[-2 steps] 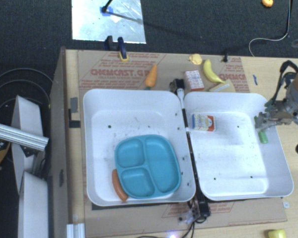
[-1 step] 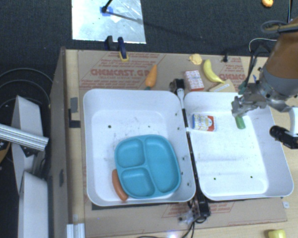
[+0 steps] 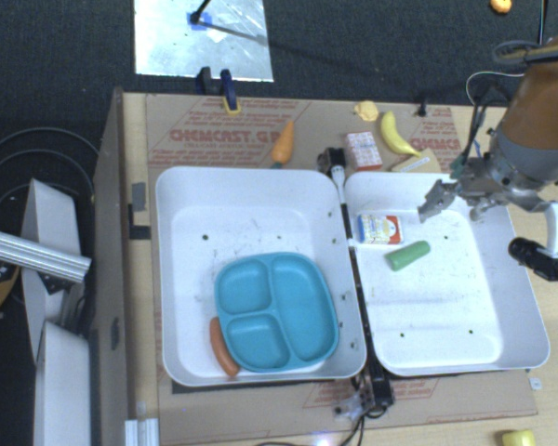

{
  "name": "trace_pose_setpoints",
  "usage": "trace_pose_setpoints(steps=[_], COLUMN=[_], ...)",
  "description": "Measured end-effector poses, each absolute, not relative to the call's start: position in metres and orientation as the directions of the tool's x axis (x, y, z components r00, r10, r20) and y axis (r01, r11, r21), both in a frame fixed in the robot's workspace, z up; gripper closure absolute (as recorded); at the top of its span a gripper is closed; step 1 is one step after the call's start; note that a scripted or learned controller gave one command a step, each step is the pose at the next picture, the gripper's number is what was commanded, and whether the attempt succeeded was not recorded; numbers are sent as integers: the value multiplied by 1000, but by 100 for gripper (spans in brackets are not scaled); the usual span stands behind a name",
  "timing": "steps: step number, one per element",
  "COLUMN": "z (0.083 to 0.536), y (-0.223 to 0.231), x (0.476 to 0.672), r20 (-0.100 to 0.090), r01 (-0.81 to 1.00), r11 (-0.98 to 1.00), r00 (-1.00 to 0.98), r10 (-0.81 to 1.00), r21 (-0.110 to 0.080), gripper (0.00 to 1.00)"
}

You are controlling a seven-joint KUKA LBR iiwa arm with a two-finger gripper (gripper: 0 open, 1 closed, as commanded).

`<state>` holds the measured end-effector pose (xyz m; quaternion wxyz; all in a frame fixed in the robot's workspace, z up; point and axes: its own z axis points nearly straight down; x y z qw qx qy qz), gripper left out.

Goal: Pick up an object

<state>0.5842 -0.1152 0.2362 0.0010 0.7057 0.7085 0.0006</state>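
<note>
Two white bins, one arm above the right one.

Two things lie in the right bin (image 3: 502, 342): one small carton (image 3: 379, 228) and one green cylinder (image 3: 408, 255), both just left of and below the gripper (image 3: 446, 198), neither touching it. I cannot tell whether its jaws are apart or together. Farther left, the left bin (image 3: 181, 240) holds one blue divided tray (image 3: 275, 311) and one orange sausage (image 3: 223, 346) against its near-left edge. Beyond the gripper, on the cardboard, lie one banana (image 3: 395, 135) and one carrot (image 3: 283, 143).
</note>
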Motion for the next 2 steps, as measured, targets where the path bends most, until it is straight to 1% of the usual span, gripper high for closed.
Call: trace_pose_setpoints(steps=[1,2], z=[128,87], y=[-114,-120], x=[566,632], r20=[1,2], r01=[1000,1000], r11=[1,7], r00=[-1,-7], r10=[1000,1000], r21=[-3,6], gripper=[0,0])
